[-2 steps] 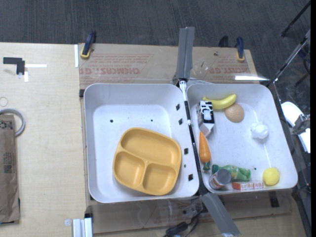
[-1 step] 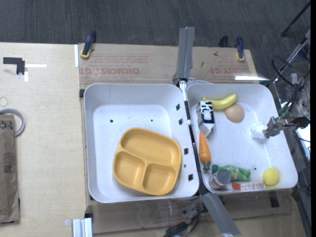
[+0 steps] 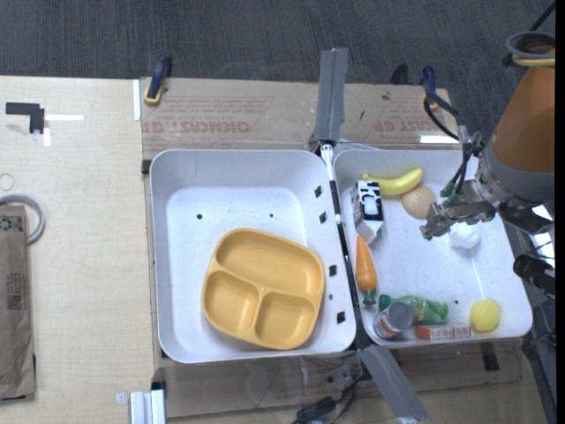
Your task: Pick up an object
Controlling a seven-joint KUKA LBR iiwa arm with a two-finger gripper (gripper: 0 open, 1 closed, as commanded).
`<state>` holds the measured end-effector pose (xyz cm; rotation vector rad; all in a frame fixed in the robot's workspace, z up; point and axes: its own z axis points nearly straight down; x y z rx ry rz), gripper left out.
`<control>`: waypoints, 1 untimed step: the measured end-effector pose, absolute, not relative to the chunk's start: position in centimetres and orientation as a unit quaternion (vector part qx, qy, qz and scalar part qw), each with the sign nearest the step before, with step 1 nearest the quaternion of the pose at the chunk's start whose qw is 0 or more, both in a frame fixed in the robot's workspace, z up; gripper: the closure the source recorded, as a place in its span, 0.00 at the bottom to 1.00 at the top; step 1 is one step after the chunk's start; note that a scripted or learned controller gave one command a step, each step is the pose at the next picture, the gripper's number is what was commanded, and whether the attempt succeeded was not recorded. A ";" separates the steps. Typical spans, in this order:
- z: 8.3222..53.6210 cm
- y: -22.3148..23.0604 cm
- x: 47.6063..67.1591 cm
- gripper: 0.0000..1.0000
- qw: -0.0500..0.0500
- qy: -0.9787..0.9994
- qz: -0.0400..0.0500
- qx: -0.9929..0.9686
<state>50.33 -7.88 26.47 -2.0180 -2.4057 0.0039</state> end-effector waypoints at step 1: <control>24.7 -11.1 47.8 1.00 0.001 -0.749 0.001 -0.662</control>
